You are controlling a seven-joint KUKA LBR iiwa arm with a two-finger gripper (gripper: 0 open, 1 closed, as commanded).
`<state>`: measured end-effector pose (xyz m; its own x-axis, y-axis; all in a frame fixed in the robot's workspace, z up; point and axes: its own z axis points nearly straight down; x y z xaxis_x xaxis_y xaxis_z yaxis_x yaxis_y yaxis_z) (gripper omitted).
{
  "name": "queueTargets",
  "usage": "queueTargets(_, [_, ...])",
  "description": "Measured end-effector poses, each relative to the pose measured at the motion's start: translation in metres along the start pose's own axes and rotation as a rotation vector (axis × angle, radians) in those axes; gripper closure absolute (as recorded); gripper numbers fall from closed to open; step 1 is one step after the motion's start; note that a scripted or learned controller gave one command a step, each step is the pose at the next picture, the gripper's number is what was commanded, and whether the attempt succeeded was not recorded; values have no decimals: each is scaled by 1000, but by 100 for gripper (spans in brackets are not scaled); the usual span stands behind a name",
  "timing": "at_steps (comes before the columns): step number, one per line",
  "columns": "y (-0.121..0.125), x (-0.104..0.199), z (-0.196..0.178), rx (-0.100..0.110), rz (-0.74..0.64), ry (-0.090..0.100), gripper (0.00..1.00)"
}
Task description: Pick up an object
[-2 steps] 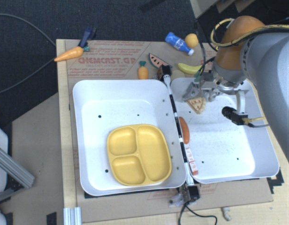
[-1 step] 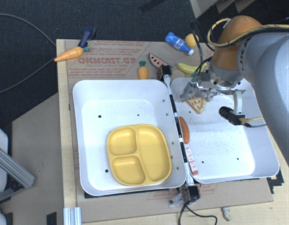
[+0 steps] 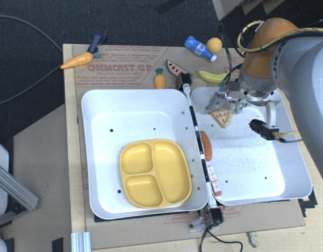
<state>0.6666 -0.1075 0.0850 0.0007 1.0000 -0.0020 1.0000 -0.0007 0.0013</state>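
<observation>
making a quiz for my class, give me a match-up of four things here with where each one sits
Things:
1. yellow divided plate
2. hot dog
3. carrot
4. blue bottle

Places:
A. on the board past the bins, near its left corner
B. in the left bin
C. by the right bin's left wall
D. on the board beside a yellow ball

Pairs: 1-B, 2-C, 3-A, 4-D

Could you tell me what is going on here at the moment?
The arm reaches into the right bin, its gripper low over a tan wedge-shaped toy near the bin's back left corner. A sausage toy lies by the divider. The left bin holds a yellow tray.
</observation>
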Motion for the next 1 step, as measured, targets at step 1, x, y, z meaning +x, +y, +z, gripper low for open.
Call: queueTargets(1, [0,0,-10,-1,-1,-1,100])
